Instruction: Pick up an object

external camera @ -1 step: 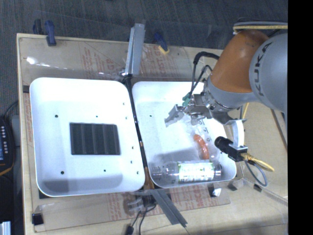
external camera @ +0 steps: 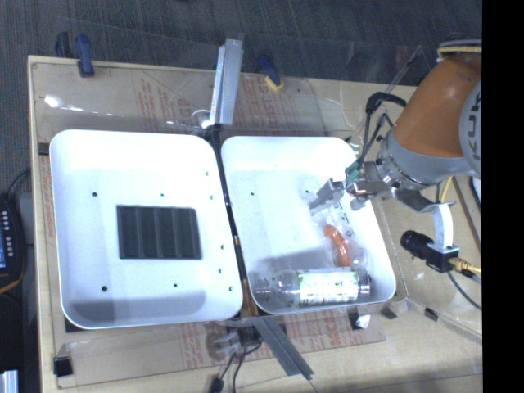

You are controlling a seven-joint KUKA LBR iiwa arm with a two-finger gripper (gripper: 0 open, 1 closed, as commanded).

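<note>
A dark ribbed panel (external camera: 159, 232) is seen lying flat in the left bin (external camera: 74, 158), at centre left of the frame. Two blue clamps (external camera: 83, 53) (external camera: 269, 68) are fixed along the bench's (external camera: 131, 88) upper edge.

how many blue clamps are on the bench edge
3. One blue clamp and a darker one sit at the bench's far left corner; a third is on the far edge above the right bin. Others may be hidden by the arm.
</note>
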